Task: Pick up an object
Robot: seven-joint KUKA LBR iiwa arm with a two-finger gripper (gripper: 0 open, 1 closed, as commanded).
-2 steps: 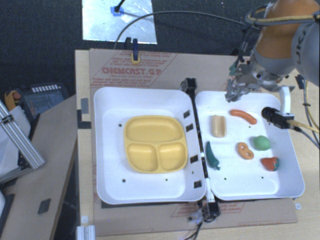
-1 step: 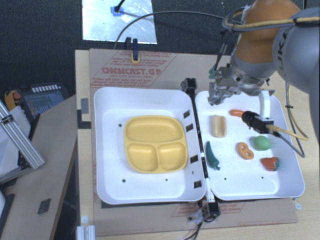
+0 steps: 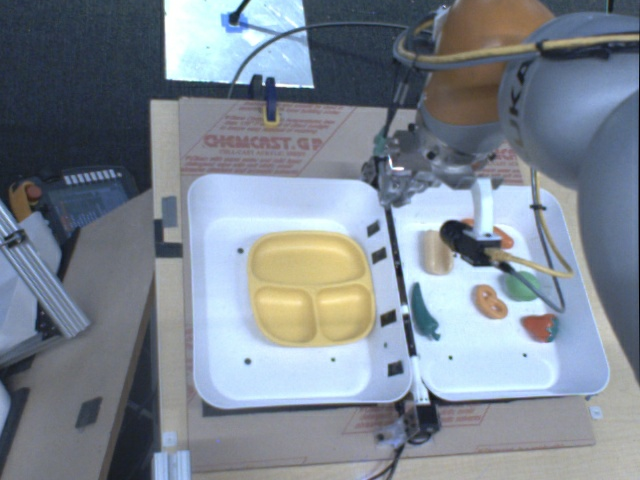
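Several small items lie in the right bin [image 3: 575, 368]: a tan bread-like piece [image 3: 435, 253], a dark green pepper-shaped piece [image 3: 424, 311], an orange pretzel [image 3: 489, 301], a pale green piece [image 3: 521, 287], a red piece [image 3: 539, 327] and an orange piece [image 3: 500, 237] partly hidden behind the robot's bracket. My gripper [image 3: 393, 182] hangs over the far end of the wall between the two bins, up and to the left of the tan piece. Nothing shows in its grasp.
A yellow tray [image 3: 306, 286] with three compartments lies in the middle of the left bin [image 3: 215, 268]. The arm's grey body and orange band cover the far right corner of the right bin. A blue and yellow clamp [image 3: 270, 103] stands behind the bins.
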